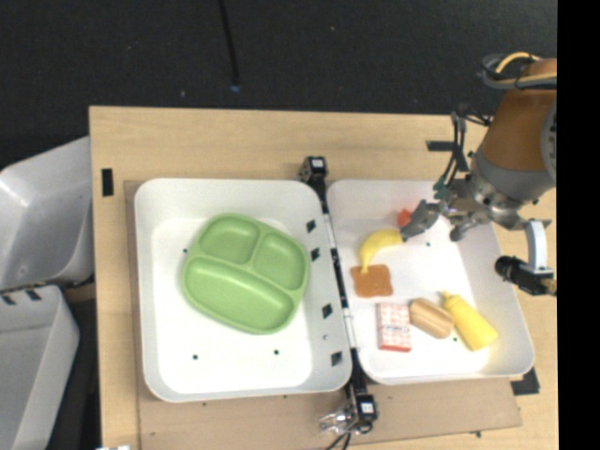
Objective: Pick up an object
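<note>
Nearest the camera sat the near rim of the right bin (441, 375), and just inside it a row of toy food: a red-and-white packet (394, 327), a bread roll (430, 318) and a yellow mustard bottle (471, 322), the roll and bottle touching. Farther in lay a brown toast slice (373, 280), and just beyond it the banana (379, 245), near the divider between the bins. Over on the left, the left bin (169, 364) carried a green divided plate (247, 272).

And the gripper (439, 222) hung over the far part of the right bin, jaws spread wide, nothing between them! One dark finger (419, 220) reached toward the banana's right end, with something small and red (404, 217) showing just beside it.

This looked like the approach step, the grasp not yet made. The banana seemed the likeliest target. Its long axis ran from near-left up to far-right, curving, the right tip pointing at the gripper. The next move would call for shifting left, centring over the fruit's middle, turning the jaws across that axis, then descending and closing.
</note>
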{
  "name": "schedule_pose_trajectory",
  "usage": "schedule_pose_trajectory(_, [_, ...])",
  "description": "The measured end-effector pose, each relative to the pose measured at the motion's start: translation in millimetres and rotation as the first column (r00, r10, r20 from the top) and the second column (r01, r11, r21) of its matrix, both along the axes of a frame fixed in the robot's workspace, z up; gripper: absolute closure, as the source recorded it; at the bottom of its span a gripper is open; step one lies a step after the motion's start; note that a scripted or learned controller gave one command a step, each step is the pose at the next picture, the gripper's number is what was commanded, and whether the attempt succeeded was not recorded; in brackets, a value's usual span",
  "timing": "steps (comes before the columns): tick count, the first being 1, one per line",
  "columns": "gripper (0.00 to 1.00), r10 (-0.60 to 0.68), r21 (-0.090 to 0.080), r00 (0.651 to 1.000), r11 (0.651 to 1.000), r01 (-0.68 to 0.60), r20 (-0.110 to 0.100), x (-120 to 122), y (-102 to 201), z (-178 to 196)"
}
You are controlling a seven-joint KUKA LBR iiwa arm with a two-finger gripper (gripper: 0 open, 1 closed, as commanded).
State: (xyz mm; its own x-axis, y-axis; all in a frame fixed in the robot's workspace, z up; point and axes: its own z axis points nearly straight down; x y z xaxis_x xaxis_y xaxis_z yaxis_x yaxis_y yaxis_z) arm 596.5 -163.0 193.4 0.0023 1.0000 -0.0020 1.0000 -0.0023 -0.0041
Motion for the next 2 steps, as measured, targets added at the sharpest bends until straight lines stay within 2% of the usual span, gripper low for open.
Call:
schedule_pose_trajectory(1, [0.00, -0.002, 0.000, 1.000, 1.000, 0.002, 0.002, 6, -5, -44])
schedule_pose_trajectory(2, [1.00, -0.005, -0.001, 1.000, 1.000, 0.005, 0.008, 7, -6, -31])
